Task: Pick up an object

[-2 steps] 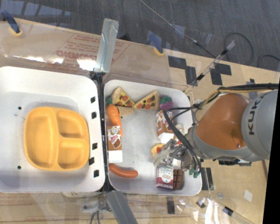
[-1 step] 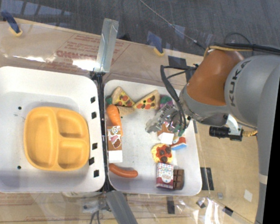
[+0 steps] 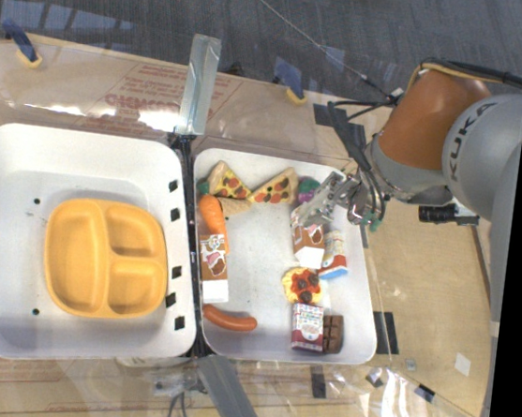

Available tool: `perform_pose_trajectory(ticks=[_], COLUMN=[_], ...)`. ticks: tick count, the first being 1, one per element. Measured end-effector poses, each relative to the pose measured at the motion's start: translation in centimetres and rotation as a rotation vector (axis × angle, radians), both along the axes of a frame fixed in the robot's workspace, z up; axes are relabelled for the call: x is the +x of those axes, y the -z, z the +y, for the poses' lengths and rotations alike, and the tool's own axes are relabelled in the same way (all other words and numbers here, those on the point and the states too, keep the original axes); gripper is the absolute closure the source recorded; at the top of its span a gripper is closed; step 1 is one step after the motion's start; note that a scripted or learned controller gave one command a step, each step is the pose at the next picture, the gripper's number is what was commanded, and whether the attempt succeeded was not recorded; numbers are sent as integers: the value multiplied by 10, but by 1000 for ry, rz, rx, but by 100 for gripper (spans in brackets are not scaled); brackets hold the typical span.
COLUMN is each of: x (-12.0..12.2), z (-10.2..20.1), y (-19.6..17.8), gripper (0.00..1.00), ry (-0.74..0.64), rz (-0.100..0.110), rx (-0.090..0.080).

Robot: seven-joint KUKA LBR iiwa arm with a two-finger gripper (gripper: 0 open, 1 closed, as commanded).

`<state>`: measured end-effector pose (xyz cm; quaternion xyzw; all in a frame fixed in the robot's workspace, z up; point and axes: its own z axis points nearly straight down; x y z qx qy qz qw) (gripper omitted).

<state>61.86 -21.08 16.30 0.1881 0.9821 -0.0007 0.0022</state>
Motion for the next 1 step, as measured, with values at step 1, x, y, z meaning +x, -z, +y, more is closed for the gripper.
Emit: perform_pose_trajectory(ticks=[1], x=[27], z=[19], y=[-29], gripper=[100], ry=[188], rz=[0], rx=[1])
